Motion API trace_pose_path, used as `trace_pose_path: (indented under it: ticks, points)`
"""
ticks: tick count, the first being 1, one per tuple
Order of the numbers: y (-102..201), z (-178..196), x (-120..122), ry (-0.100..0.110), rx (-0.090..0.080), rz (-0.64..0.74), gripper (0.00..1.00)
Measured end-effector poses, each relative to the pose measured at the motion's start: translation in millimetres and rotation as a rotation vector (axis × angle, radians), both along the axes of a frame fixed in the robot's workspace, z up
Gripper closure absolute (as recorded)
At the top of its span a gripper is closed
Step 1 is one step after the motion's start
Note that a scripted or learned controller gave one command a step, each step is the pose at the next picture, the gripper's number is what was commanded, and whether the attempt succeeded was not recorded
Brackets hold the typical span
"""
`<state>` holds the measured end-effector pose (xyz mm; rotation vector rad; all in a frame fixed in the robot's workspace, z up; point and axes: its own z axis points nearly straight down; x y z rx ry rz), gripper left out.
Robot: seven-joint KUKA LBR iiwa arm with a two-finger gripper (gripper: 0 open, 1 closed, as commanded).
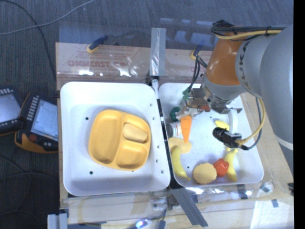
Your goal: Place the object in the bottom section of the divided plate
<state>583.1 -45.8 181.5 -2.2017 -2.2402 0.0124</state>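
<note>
Camera view, nearest first: a tan round food point(205, 172), a tomato point(220, 166) and a banana point(177, 161) lie low in the right bin point(255, 173). Above them the carrot point(186, 127) hangs point-down, pinched in the end effector point(187, 114). Carry it left, high over the bin walls, releasing above the divided plate point(102, 135)'s bottom section.

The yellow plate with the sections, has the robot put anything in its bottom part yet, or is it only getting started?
Only starting, it seems. The divided plate in the left bin has a tan piece in its upper right section; the bottom section looks bare. The gripper is over the right bin, at the top of a carrot. Whether it grips it, I cannot tell. Lifting, carrying and placing remain.
</note>
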Motion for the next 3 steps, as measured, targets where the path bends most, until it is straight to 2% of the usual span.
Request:
trace_pose_path:
  ticks: [1,2,3]
  points:
    - [-0.2,0.7,35.3,-0.002,0.000,0.089,1.00]
    - [69.7,79.5,23.6,-0.002,0.003,0.095,1.00]
    - [112.7,23.1,-20.6,0.001,0.003,0.031,1.00]
